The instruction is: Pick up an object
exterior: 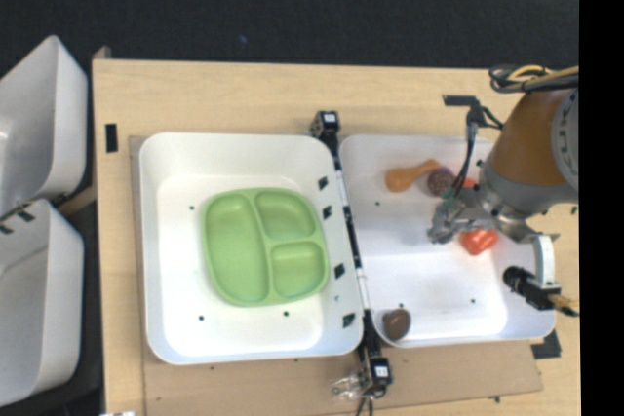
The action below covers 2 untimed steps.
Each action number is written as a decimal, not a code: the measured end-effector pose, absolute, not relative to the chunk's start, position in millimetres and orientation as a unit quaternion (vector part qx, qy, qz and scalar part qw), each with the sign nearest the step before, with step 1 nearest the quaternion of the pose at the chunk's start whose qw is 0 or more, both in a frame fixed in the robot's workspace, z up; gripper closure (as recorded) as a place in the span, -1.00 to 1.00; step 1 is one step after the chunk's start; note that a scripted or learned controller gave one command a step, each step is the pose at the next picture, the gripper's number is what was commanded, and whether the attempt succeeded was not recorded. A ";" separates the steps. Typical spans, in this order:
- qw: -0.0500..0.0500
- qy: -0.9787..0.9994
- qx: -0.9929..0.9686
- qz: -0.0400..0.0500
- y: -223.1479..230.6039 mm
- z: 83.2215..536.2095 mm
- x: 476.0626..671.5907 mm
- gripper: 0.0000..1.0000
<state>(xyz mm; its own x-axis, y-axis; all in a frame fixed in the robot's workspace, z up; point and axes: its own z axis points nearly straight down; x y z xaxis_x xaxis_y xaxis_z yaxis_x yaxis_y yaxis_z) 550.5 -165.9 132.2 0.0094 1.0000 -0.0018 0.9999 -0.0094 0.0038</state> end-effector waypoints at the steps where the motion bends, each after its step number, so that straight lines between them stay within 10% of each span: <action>1: 0.003 0.704 0.710 0.001 -176.6 192.1 551.0 1.00; 2: 0.003 0.707 0.707 0.001 -177.8 235.7 550.7 1.00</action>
<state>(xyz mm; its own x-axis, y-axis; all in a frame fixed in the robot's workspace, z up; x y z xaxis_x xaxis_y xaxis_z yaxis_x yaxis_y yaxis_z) 550.7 -177.8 235.7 -0.0009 1.0000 -0.0027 1.0000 0.0009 0.0061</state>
